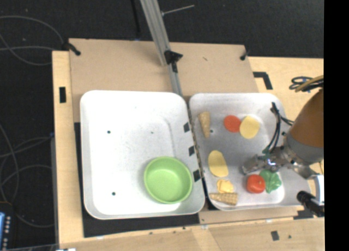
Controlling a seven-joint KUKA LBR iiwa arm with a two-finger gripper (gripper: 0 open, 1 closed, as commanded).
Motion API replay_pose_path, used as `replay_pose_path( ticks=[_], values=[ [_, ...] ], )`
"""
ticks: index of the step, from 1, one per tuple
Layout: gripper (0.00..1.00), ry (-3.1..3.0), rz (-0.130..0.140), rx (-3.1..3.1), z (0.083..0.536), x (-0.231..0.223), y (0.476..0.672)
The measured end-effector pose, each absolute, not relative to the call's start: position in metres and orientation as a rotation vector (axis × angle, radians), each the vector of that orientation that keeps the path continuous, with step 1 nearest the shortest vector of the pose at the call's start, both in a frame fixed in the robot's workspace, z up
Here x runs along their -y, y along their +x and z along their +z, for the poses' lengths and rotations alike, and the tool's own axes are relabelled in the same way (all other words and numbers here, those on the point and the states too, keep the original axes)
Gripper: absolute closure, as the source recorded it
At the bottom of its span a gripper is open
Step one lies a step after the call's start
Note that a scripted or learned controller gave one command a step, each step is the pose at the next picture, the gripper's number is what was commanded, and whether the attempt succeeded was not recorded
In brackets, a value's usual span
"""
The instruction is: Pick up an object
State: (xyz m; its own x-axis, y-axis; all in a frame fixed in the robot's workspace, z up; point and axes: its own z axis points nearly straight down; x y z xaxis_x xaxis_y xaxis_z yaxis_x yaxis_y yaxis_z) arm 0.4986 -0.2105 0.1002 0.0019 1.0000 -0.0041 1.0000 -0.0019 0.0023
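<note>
Over the right-hand bin (240, 102), the arm's gripper (265, 163) hangs just above a red tomato (255, 184) with green leaves, its fingers' state impossible to tell, while a green bowl (168, 179) sits in the left bin (109, 113).

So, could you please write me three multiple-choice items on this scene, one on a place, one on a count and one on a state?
1. Where does the green bowl sit?
A. near corner of the left bin
B. far corner of the right bin
C. on the bench outside the bins

2. How many bowls lie in the left bin?
A. one
B. two
C. three

3. How does the green bowl stand?
A. upside down
B. upright, mouth up
C. on its side

Answers: 1 A, it rests by the left bin's near right corner. 2 A, a single green bowl is there. 3 B, its hollow inside faces the camera.
</note>
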Motion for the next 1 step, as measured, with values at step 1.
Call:
replay_pose_path(
  ticks=[1],
  values=[
    [1.00, 2.222, 0.008, -2.208, 0.1139, 0.2104, 0.5010]
  ],
)
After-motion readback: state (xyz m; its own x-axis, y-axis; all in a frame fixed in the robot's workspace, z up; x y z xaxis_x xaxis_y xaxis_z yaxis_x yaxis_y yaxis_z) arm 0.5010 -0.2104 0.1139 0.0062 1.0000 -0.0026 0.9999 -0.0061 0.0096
